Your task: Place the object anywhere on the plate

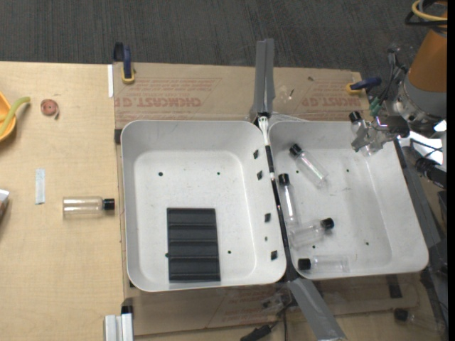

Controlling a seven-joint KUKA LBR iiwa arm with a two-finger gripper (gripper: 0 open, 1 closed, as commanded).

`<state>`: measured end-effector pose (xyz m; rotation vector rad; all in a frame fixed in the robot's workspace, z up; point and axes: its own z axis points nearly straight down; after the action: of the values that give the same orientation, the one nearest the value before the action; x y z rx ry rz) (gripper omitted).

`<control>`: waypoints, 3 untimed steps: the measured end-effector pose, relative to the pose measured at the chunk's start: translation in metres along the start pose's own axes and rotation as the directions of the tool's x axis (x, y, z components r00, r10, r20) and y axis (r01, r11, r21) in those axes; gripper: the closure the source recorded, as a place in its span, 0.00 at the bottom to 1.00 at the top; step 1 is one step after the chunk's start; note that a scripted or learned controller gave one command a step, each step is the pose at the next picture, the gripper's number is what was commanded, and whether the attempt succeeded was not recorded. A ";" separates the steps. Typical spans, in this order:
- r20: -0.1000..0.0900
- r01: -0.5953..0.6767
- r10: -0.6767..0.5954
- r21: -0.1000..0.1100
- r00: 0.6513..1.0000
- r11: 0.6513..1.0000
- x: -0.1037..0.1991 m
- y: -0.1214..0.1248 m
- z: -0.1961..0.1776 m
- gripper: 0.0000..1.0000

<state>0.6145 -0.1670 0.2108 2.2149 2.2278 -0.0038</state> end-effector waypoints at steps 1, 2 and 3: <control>0.000 0.000 0.000 0.000 1.000 1.000 0.000 0.000 0.000 0.00; 0.001 0.141 -0.141 -0.002 0.990 0.990 -0.056 0.024 -0.001 0.00; 0.001 0.214 -0.214 -0.002 0.977 0.977 -0.056 0.041 -0.198 0.00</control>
<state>0.6561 -0.2221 0.4086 1.9617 2.4522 -0.0024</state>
